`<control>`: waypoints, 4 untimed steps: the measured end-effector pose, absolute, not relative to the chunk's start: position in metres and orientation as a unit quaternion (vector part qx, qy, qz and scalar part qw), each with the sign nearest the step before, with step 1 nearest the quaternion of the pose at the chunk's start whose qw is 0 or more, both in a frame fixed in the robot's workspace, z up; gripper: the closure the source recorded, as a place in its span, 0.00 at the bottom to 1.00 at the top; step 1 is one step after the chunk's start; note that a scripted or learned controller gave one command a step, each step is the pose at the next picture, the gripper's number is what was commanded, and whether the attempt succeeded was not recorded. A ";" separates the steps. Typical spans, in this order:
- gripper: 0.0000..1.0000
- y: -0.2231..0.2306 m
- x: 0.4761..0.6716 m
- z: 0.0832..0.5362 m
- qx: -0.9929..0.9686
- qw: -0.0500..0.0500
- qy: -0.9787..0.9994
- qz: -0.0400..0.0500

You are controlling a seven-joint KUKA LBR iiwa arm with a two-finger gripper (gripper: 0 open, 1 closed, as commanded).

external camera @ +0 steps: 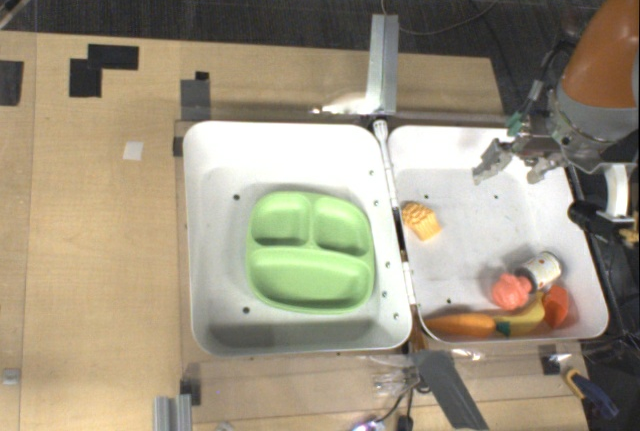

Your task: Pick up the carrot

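Two white bins sit side by side. The left bin (pixel 215 219) holds one green tray (pixel 310 252) with three compartments. The right bin (pixel 480 229) holds six small things: one carrot (pixel 462 325) lying flat along the bin's 6 o'clock wall, one banana (pixel 525 321) touching the carrot's right end, one pink lump (pixel 512 291) just above them, one red piece (pixel 557 305) and one white cup (pixel 543 269) on its side (all crowded toward 5 o'clock), plus one yellow-orange block (pixel 421 221) alone at 9 o'clock. The gripper (pixel 512 159) hangs at the bin's 1 o'clock, fingers spread wide with nothing between them, well apart from the carrot.
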State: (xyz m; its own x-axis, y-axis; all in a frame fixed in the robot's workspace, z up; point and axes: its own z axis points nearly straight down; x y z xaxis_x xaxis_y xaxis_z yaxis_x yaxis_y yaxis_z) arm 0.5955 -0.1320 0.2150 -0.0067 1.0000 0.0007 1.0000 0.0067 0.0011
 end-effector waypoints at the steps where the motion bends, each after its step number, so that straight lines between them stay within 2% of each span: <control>1: 0.00 -0.124 0.567 0.216 0.695 0.000 0.719 0.000; 2: 0.00 -0.119 0.500 0.222 0.693 0.000 0.721 0.001; 3: 0.00 -0.119 0.500 0.222 0.693 0.000 0.721 0.001; 4: 0.00 -0.113 0.488 0.214 0.837 0.000 0.547 0.000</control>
